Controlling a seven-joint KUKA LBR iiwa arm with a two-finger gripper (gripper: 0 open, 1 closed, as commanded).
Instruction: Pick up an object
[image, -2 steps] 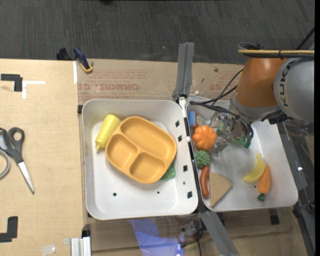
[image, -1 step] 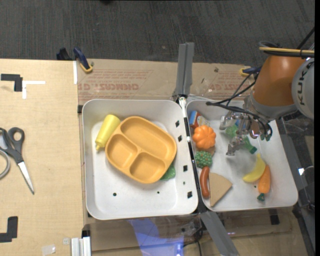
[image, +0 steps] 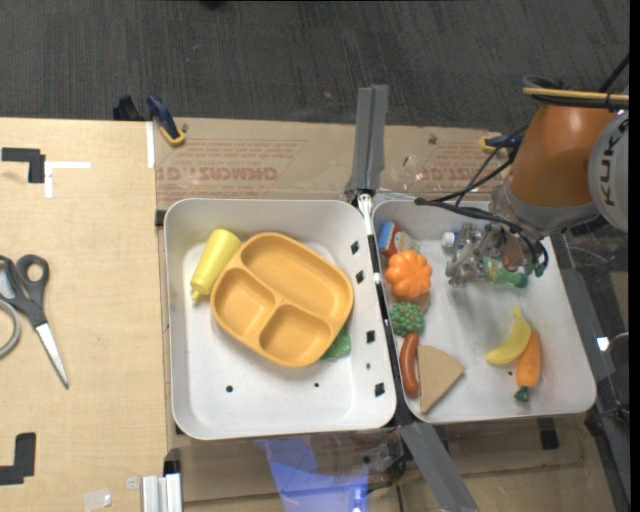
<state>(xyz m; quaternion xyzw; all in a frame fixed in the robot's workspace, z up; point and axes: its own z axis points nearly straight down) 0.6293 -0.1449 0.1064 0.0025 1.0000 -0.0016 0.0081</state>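
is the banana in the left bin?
No. The banana lies in the right bin, beside the carrot; the left bin holds the orange divided tray.

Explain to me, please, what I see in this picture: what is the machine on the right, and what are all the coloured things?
One camera looks down at a slant on two shallow white bins. The machine is a robot arm, grey with an orange band; its end effector hangs over the right bin. That bin holds toy food: a pumpkin, a banana, a carrot, a sausage and a tan wedge. The left bin holds a divided orange tray and a yellow bottle. I cannot tell whether anything is held.
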